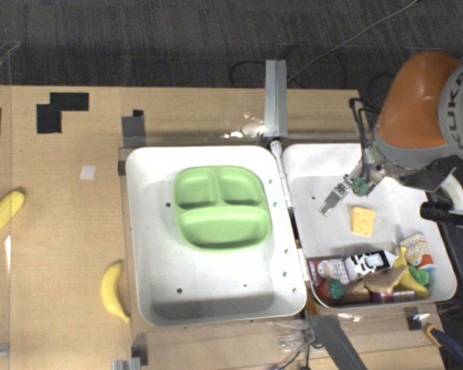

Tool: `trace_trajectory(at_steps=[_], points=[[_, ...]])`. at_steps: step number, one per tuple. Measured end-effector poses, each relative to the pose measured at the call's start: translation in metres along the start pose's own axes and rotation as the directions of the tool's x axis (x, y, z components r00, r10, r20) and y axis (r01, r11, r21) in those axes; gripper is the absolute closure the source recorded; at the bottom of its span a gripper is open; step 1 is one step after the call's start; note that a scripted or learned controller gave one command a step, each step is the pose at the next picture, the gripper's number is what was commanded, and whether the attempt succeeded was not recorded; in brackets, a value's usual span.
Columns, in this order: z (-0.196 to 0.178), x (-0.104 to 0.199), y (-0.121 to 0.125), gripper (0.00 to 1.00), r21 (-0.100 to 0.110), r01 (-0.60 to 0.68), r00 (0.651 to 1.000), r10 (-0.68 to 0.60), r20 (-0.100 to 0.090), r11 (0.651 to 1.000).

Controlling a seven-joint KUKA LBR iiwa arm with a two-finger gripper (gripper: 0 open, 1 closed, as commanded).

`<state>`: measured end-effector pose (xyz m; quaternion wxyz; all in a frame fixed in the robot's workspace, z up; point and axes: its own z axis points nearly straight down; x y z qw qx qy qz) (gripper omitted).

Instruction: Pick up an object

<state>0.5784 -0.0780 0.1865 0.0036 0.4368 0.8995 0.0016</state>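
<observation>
dark carpet lay behind a pale wooden bench [58, 249] that bore two shallow white plastic bins side by side. the grey arm with its orange band [416, 107] reached in over the right-hand white bin [311, 165], and its small two-finger gripper [333, 199] hung above bare bin floor, angled down and away from the arm. whether it stood open or shut could not be told at that size, and nothing could be seen caught in it. closest to the gripper, just beyond it on the arm's side and a little nearer the camera, lay a flat yellow wedge like a piece of toy cheese [362, 221], apart from the tool. further toward the camera from the gripper, along the near wall of the same bin, a jumble of small toy food items and packets [373, 274] was heaped together, too mixed to name singly. across the divider from the gripper, the left-hand white bin [153, 222] held a green three-compartment plastic tray [219, 205]. well beyond that, out on the bench, lay a yellow toy banana [113, 291] and a yellow toy corn cob [4, 213]. as a judgement, the pick had hardly begun: the gripper was positioned over the bin, but no object was lifted, so choosing, descending, closing and raising all remained.
</observation>
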Motion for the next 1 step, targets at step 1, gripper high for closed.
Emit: trace_trajectory(at_steps=[1], points=[[0.0882,-0.0770,-0.0568,0.00,0.003,-0.081,0.997,0.081,-0.001,0.997]])
